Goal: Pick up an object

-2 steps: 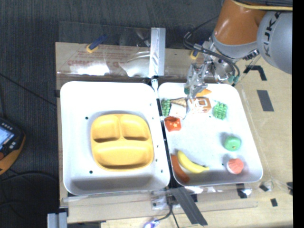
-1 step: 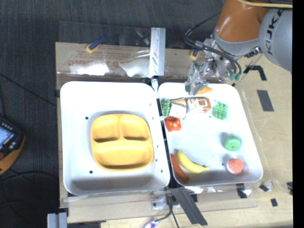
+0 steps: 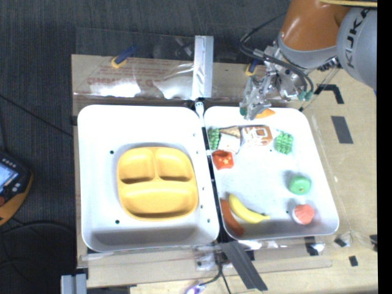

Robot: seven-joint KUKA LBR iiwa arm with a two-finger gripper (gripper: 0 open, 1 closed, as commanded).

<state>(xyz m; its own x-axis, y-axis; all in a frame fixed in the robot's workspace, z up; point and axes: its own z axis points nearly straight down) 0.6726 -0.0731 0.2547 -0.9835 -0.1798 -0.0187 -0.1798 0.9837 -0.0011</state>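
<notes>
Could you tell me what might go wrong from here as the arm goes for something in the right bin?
1. The gripper hangs at the far rim of the right bin, so a straight descent may strike the rim.
2. The items nearest it, a carton and a green block, lie close together, so the fingers may nudge one aside.
3. The banana rests against the near wall, leaving little room.

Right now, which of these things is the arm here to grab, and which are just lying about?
For the job:
gripper
banana
green apple
red cube
green block

Lying about:
yellow tray
plastic bag
</notes>
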